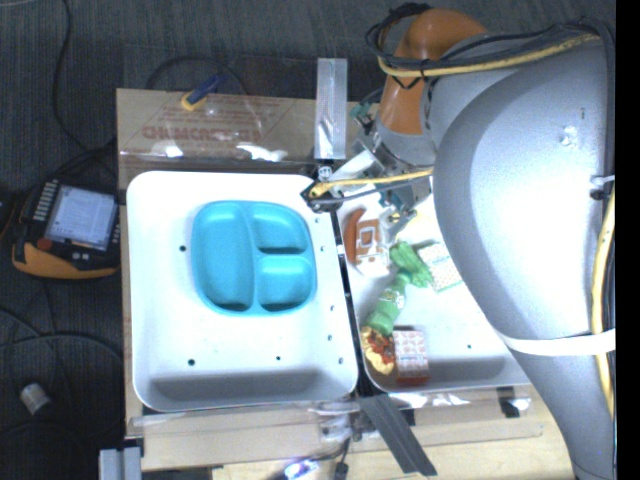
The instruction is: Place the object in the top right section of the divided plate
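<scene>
Currently pincer near brown packet, long axis top-to-bottom in view; cannot tell pincer's opening.

Bright, even light from overhead; the white bin nearly bleaches out; the blue plate gleams faintly; the grey arm has a soft sheen; the dark floor is dim.

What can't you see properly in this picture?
- Right bin, camera view: its far side is hidden under the arm.
- Toys in it: small and blurred, hard to name.
- Handset, left: screen too blurred to read.
- Grey thing, bottom left: too small to name.
</scene>
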`<state>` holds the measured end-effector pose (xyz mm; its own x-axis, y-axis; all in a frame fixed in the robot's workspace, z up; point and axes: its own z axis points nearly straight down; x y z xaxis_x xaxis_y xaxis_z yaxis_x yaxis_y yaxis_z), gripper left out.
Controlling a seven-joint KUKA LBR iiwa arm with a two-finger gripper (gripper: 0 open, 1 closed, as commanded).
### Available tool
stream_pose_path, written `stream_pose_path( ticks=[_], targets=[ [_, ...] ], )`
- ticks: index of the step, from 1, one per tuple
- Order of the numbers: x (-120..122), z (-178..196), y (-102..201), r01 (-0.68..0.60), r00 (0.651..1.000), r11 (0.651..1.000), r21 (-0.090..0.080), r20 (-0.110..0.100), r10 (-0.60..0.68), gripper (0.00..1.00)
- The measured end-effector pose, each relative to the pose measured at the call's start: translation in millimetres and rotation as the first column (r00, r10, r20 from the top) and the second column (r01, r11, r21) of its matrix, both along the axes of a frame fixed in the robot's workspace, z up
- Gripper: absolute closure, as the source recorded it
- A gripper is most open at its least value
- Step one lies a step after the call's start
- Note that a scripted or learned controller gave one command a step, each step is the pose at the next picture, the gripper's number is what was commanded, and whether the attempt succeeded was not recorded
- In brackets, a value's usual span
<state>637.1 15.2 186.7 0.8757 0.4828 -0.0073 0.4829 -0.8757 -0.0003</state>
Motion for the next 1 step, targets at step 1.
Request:
stream_pose_path(
  ticks=[1],
  targets=[
    [-0.7, 7.4, -0.1, -0.001, 1.000, 1.000, -0.002, -0.006, 0.001, 1.00]
  ],
)
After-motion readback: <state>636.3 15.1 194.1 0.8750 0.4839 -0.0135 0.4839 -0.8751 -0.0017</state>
